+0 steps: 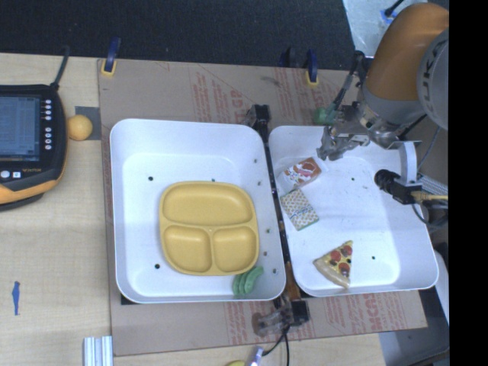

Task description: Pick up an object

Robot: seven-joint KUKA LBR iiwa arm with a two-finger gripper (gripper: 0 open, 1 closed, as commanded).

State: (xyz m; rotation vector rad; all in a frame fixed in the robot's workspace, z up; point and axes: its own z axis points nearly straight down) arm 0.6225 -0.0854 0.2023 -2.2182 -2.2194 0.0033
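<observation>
My gripper (pixel 333 148) hangs over the far left part of the right bin (pixel 396 204), just right of and above a small red-and-white packet (pixel 303 171). Nothing shows between its fingers. A checkered grey-green packet (pixel 299 208) lies below the red one near the bin's left wall. A toy pizza slice (pixel 336 264) rests at the bin's near edge. In the left bin (pixel 137 158) sits a yellow divided plate (pixel 207 226), with a green toy (pixel 247 282) at its near right corner.
A teach pendant (pixel 27 143) lies on the bench at far left, with a yellow ball (pixel 79 126) beside it. Clamps (pixel 310 65) hold the cardboard at the far edge. A black fitting (pixel 393 184) juts in from the right.
</observation>
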